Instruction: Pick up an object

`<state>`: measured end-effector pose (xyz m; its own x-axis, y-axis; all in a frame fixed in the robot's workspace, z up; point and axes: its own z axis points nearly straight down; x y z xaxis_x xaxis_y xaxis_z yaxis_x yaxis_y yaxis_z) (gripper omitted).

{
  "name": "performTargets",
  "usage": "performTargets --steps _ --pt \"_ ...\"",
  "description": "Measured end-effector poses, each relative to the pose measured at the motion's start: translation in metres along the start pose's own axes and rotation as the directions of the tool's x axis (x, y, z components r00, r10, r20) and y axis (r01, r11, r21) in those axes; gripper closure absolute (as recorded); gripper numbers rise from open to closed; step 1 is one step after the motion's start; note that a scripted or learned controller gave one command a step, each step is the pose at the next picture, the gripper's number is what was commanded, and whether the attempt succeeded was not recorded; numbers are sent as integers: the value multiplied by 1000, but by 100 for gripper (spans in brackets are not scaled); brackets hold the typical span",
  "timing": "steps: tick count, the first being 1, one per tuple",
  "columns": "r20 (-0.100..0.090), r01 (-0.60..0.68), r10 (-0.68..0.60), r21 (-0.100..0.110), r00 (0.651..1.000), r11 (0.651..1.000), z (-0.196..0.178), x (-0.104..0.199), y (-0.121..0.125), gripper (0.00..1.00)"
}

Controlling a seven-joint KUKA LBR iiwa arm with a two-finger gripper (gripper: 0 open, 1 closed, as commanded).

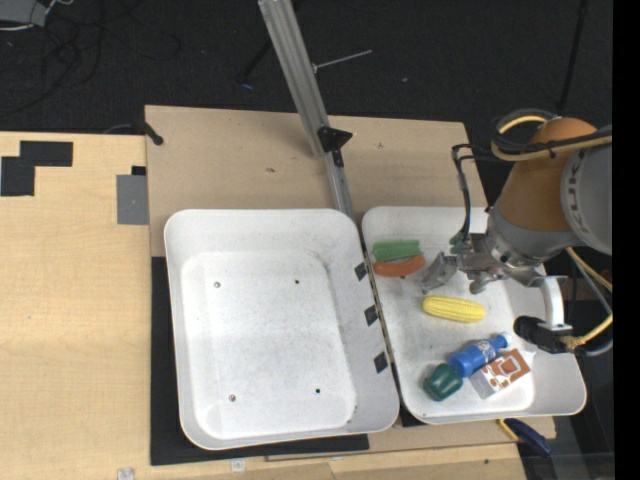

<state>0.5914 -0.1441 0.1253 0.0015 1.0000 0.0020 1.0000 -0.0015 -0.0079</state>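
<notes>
Counter [80, 298]: pale wood at left, carrying two shallow white bins side by side.

Left bin [200, 233]: white, bare floor with a few small dark specks.

Metal rail [300, 78]: slanted, running down to the seam between the bins.

Right bin [560, 393]: holds every candidate object.
- Green-and-orange block [397, 258]: near the far left corner, flat.
- Corn cob [455, 309]: yellow, lying on its side mid-bin, apart from the rest.
- Green lump [441, 381]: near front, touching the blue bottle.
- Blue bottle [477, 354]: lying tilted, beside a small brown-and-white box [501, 373].

Gripper [457, 271]: hanging just above and behind the corn cob, jaws apart, nothing between them.

Arm [545, 193]: grey and orange, reaching in from the right.

Handling note: corn cob judged the likeliest target, being nearest and isolated. Best taken by centring over the cob, straddling its short width, descending fully before closing; risk of rolling if caught off-centre.
</notes>
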Motion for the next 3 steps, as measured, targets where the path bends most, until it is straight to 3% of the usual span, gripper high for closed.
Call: performTargets --steps 1,3 --pt "1 -5 5 -4 1000 1000 -13 -2 1 100" --pt "3 3 -3 -12 1000 1000 -116 3 -3 100"
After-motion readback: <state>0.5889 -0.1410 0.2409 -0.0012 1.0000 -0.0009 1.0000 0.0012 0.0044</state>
